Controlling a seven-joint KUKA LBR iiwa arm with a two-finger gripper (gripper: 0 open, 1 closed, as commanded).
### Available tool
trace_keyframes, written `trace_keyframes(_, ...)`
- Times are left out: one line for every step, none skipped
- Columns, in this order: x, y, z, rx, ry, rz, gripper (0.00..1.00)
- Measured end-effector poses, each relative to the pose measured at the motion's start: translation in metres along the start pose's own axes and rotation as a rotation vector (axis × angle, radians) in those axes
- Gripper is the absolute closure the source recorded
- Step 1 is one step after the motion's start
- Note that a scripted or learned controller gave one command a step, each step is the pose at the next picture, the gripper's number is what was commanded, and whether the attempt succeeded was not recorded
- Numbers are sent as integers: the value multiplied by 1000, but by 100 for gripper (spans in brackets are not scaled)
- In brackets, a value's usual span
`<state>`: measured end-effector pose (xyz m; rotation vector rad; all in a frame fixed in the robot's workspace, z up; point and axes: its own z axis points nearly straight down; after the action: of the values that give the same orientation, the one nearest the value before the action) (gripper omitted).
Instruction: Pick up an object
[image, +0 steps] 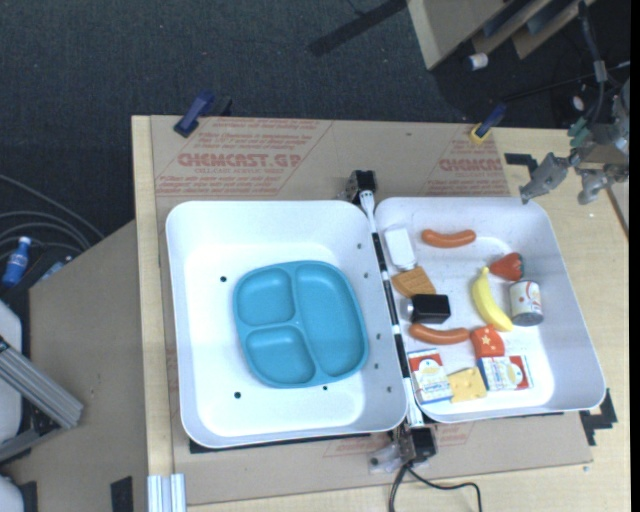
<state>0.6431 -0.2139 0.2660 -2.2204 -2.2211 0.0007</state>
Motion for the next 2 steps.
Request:
trace_keyframes(-2,10,164,5,5,-1,0)
trace_keyframes(45,21,184,15,2,-3,0)
